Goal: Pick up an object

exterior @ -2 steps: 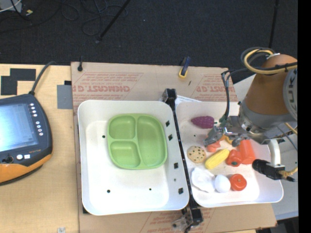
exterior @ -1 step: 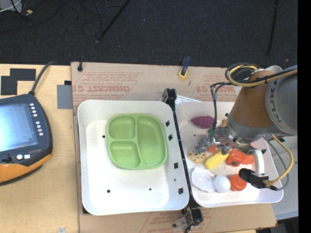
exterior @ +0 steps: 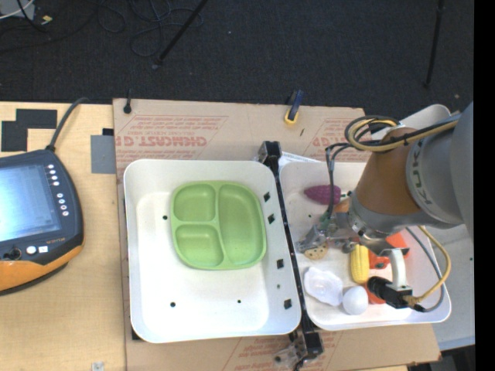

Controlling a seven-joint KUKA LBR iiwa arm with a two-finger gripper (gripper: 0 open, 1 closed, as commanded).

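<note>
Down in the right white bin (exterior: 433,315), the grey arm's gripper (exterior: 325,234) is reaching among the clutter; whether it is spread or pinching anything, I cannot tell. A purple oval object (exterior: 321,193) is lying just behind it, a yellow corn-like piece (exterior: 360,263) and a white ball (exterior: 355,300) nearer the front. A green divided plastic plate (exterior: 218,225) is sitting in the left white bin (exterior: 147,300).

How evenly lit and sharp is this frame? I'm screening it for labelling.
Camera view: even lighting, both white bins bright without harsh glare; green tray crisp with soft shading; floor behind dark; the small things under the arm slightly soft, partly shadowed.
</note>
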